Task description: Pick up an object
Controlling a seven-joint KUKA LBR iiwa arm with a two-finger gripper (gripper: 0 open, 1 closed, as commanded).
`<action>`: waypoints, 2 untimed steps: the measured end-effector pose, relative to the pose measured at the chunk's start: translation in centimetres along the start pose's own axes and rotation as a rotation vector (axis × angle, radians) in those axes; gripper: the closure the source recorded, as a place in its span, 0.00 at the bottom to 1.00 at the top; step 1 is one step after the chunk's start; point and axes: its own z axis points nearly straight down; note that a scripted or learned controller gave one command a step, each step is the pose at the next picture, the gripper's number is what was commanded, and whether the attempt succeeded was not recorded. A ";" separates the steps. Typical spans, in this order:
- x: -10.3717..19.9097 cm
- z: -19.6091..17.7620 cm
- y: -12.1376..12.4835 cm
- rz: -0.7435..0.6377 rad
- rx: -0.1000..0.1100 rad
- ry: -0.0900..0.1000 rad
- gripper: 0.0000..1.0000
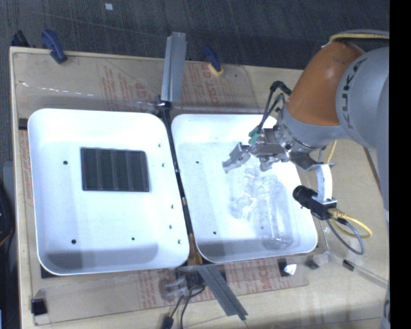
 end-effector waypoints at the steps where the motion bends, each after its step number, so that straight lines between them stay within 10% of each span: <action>1: 4.3 -9.0 -7.6 0.206 -0.004 0.001 0.00; 2: 2.2 -9.4 -4.6 0.192 -0.005 0.000 0.00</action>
